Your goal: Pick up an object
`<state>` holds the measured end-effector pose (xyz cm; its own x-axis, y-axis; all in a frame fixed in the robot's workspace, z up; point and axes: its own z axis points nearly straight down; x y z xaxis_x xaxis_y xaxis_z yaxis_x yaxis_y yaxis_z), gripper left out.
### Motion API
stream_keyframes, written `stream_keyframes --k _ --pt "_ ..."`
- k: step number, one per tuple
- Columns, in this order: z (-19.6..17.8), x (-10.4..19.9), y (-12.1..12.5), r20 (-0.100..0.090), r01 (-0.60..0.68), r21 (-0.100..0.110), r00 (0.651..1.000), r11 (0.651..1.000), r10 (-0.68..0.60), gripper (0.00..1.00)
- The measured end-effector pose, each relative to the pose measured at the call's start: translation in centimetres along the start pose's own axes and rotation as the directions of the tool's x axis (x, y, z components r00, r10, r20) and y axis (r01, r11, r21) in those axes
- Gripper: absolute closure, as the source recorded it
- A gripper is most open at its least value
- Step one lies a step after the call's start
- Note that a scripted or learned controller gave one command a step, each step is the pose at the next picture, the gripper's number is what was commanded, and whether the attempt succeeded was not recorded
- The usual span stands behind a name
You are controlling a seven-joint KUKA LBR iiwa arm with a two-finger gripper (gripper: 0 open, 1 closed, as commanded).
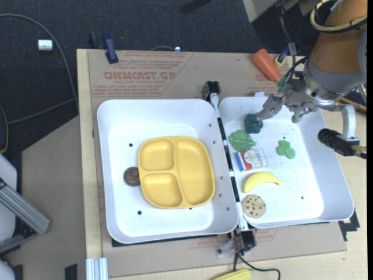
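Note:
My gripper (pixel 280 113) hangs open over the back of the right bin (pixel 326 179), with nothing between its fingers. Its left fingertip is just above and right of a dark teal object (pixel 253 123). In front of that lie a green leaf-shaped piece (pixel 240 139), a small green piece (pixel 285 150), a red, white and blue packet (pixel 249 158), a yellow banana (pixel 260 180) and a round cookie (pixel 253 205).
The left bin (pixel 113 133) holds a yellow divided plate (pixel 175 171) with a brown round piece (pixel 132 176) at its left side. An orange object (pixel 267 65) lies on the bench behind the right bin. A blue clip (pixel 109 48) sits at the bench's back left.

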<state>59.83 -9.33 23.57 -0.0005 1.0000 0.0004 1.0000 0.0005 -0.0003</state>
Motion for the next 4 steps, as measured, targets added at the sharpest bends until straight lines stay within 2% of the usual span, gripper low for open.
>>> stream_keyframes --k 1,2,3,4 --pt "10.1 -0.9 5.0 0.000 0.000 0.003 1.000 1.000 0.000 0.00" --pt "15.1 0.1 4.8 0.000 0.000 0.000 1.000 1.000 0.000 0.00" --pt "15.1 -0.5 6.9 0.001 0.001 -0.003 1.000 1.000 -0.001 0.00" --pt "14.0 -0.5 7.0 0.001 0.002 -0.006 1.000 1.000 -0.002 1.00"
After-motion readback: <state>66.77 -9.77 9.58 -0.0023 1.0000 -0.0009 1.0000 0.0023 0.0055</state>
